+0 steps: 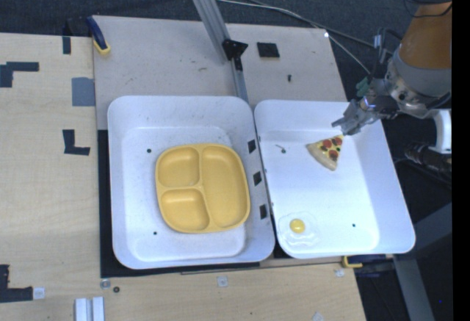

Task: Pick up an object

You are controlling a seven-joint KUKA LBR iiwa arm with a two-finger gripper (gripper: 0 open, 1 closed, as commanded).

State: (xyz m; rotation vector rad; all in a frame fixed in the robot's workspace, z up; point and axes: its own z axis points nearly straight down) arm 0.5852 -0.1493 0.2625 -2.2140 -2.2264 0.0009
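A toy pizza slice [326, 151] lies in the upper middle of the right bin [367, 187]. A toy fried egg [297, 228] rests near that bin's front left corner. My gripper [351, 122] hangs over the bin's far right part, just up and right of the pizza slice, its dark fingers pointing down-left towards it. Nothing shows between the fingers. The orange-banded wrist [428, 33] stands above, at the right edge of the view.
A yellow divided plate [201, 187] with three compartments lies in the left bin [132, 165]. A metal pole [209, 7] slants up from between the bins. Cables run across the dark floor behind the bench.
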